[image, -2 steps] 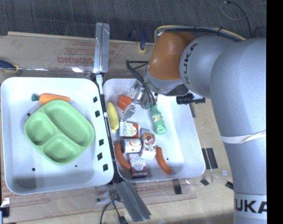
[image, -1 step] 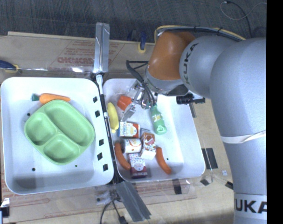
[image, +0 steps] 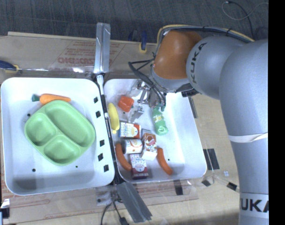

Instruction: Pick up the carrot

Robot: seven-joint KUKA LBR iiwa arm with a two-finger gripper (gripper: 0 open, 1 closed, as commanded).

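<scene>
Two white bins fill the worktop; carrot [image: 54,98] lies against the left bin's [image: 11,139] far wall, beside the green plate [image: 60,131]; my fingers [image: 143,99] hover over the crowded right bin [image: 191,139], their state I cannot tell.

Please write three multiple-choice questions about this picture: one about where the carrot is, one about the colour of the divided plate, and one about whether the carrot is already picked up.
1. Where does the carrot lie?
A. In the left bin, at the plate's upper edge
B. In the right bin, beside the banana
C. On the cardboard outside the bins

2. What colour is the divided plate?
A. White
B. Light green
C. Orange

3. What is the carrot's state?
A. Held between the fingers
B. Lying in its bin, away from the gripper
C. Resting on the arm

Answers: 1 A, it lies in the left bin against the plate's rim. 2 B, its three compartments are light green. 3 B, the gripper is over the right bin.
</scene>
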